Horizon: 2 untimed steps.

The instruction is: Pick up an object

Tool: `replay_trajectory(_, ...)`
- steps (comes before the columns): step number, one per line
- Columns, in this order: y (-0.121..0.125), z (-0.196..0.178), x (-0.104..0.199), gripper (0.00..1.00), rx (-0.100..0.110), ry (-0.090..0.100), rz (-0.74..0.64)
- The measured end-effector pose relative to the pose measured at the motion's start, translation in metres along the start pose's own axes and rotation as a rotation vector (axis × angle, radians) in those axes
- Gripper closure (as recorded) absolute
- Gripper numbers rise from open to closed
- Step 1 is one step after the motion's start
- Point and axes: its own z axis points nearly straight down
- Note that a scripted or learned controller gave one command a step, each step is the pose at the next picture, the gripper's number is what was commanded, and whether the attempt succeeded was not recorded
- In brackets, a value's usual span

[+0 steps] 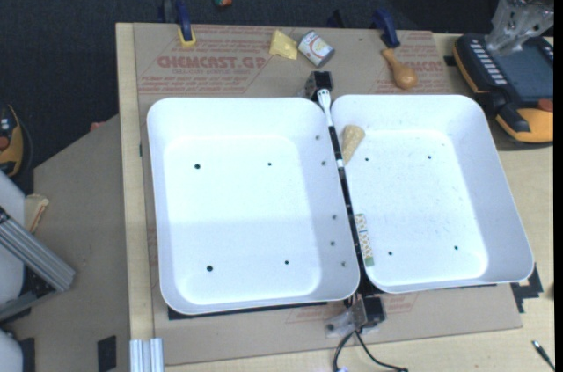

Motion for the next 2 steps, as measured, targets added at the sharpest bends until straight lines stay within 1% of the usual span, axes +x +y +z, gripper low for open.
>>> replay_trajectory(1, -0.069, 0.009, -0.095, 1.0, 0.003, 0.002, -0.003)
replay_trajectory(2, -0.047, 0.013, -0.017, 1.0, 0.003, 0.005, -0.019)
